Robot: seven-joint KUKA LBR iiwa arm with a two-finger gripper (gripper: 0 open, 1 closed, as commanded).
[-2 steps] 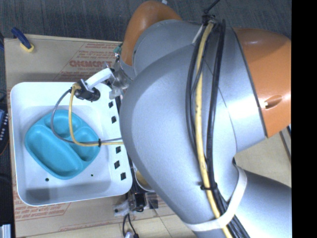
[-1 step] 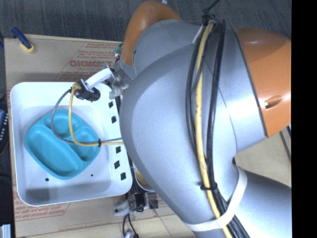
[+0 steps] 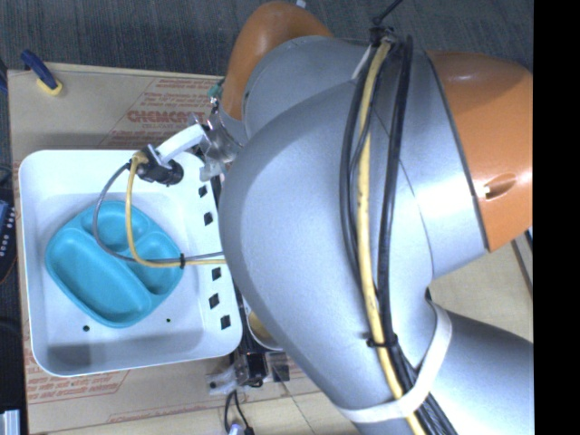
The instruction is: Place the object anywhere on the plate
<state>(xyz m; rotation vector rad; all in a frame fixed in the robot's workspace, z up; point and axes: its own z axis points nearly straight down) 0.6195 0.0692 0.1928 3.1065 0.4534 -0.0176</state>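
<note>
Plate (image 3: 109,275) at eight o'clock in the left bin (image 3: 54,352) lay bare, placement outstanding; my claw's state I could not tell.

We look down from a single fixed camera above the counter (image 3: 109,107), tilted at a slant. The arm (image 3: 362,225) reaches in from our right and sits very near the lens, covering much of the frame; the left white bin (image 3: 45,333) lies farther below.
</note>
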